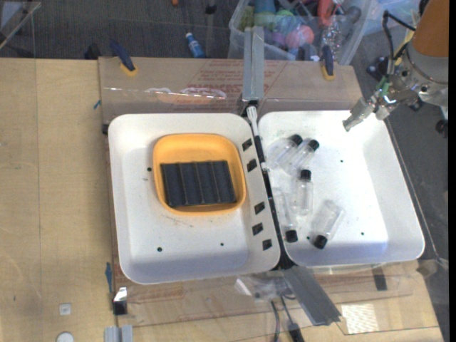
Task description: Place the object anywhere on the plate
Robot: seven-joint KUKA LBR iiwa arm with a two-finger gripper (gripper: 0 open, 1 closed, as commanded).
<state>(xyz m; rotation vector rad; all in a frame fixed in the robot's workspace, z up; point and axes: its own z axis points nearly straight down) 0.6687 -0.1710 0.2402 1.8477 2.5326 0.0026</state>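
Observation:
An orange plate (165, 150) lies in the left white bin (135, 234). A black ribbed slab (198, 183) rests flat on it and covers most of its middle. In the right white bin (381, 198) lie several clear vials with black caps, one near the top (304, 147), one in the middle (305, 189) and one at the lower edge (325, 224). My gripper (356, 120) hangs over the upper right part of the right bin, above and to the right of the vials. It touches none of them, and nothing shows in its grasp.
A grey divider with black tabs (258, 184) runs between the two bins. Behind them lie a cardboard sheet (185, 80) and a clear tub of coloured toys (306, 13). The arm's orange band (433, 20) is at the top right.

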